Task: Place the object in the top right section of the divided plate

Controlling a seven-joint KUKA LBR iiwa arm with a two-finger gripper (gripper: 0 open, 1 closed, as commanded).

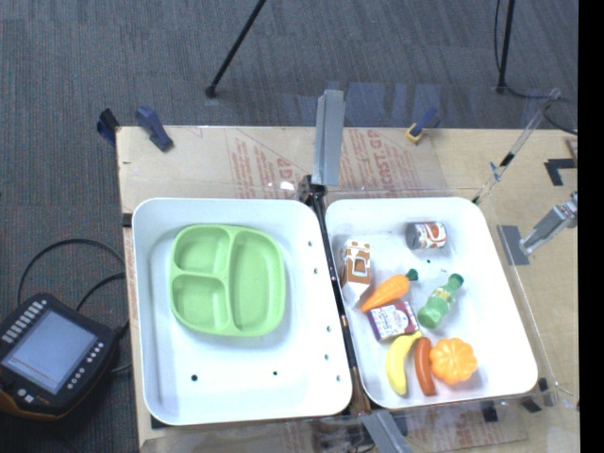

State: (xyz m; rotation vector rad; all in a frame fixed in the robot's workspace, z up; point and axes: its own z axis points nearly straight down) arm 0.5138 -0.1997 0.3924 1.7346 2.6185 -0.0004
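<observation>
A green divided plate (229, 279) is set in the left bin (151, 347) (its two small sections lie leftward). In the right bin (491, 253) are gathered a carton (356, 262), carrot (388, 291), can (427, 236), green bottle (440, 301), banana (400, 363) and orange pumpkin (453, 360).

Printing on the can (427, 236) and on the small carton (356, 262) left of it: too small to read. Label of the maroon packet (392, 321) below the carton: blurred. Tabletop (396, 163) cut off at the right edge, beyond the can.
</observation>
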